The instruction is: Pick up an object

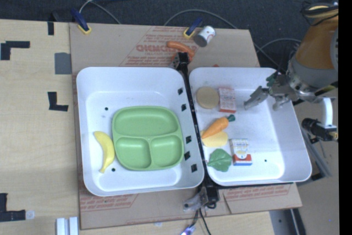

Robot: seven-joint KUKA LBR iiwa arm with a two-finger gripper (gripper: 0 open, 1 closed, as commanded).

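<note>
The right bin holds several small items along its left side: a tan round cookie, a small red-and-white carton, an orange carrot, a pale yellow piece, a green leaf and another small carton. My gripper hangs over the upper right part of this bin, right of the carton, with its fingers spread open and nothing between them. The grey arm with its orange band enters from the right.
The left bin contains a green divided plate and a yellow banana. Clamps sit along the seam between the bins and at the cardboard's back edge. A cable crosses the dark floor behind.
</note>
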